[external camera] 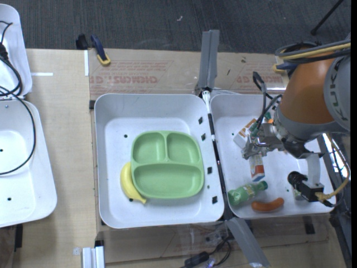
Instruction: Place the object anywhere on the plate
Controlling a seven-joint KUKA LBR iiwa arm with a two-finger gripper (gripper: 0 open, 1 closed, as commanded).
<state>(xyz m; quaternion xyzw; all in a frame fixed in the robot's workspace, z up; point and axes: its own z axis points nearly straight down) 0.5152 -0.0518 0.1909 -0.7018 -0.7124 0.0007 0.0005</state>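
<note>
Nearest the lens, front rim of the left bin. Inside it, left to right: banana lying against the left edge of the green plate, a three-compartment plate with nothing on it. Right bin holds a green bottle, a sausage, and a white tube with red and blue print. Gripper sits low over the tube's upper end. I cannot tell how the jaws stand, nor whether anything is gripped. I judge the pick step in hand, nothing placed. Next: confirm a firm grasp, lift clear of the divider, carry left over the plate
</note>
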